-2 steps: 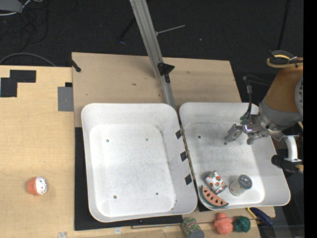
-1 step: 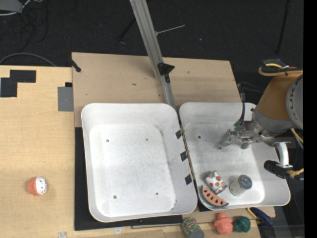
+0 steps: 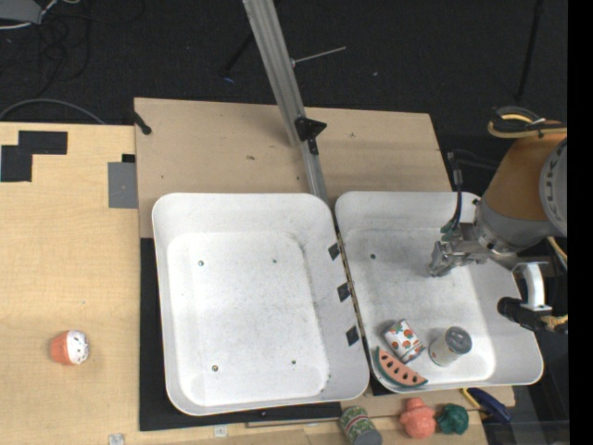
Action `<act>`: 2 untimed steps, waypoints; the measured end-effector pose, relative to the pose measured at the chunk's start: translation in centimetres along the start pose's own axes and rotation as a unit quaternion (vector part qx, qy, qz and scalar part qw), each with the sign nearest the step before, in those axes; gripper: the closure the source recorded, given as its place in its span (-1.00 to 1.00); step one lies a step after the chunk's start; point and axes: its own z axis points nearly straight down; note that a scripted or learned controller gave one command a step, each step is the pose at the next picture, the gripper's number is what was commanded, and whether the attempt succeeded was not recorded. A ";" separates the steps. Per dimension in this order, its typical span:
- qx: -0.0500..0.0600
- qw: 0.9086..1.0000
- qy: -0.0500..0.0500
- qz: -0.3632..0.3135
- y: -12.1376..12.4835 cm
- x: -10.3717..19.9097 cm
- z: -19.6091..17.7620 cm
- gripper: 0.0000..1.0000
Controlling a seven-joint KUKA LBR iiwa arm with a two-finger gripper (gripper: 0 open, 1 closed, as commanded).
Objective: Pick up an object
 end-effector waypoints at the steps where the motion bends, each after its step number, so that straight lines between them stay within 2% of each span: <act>1: -0.002 1.000 -0.001 -0.001 -0.5 -0.8 -4.9 1.00; 2: -0.003 1.000 -0.001 -0.003 -0.4 -0.9 -10.3 1.00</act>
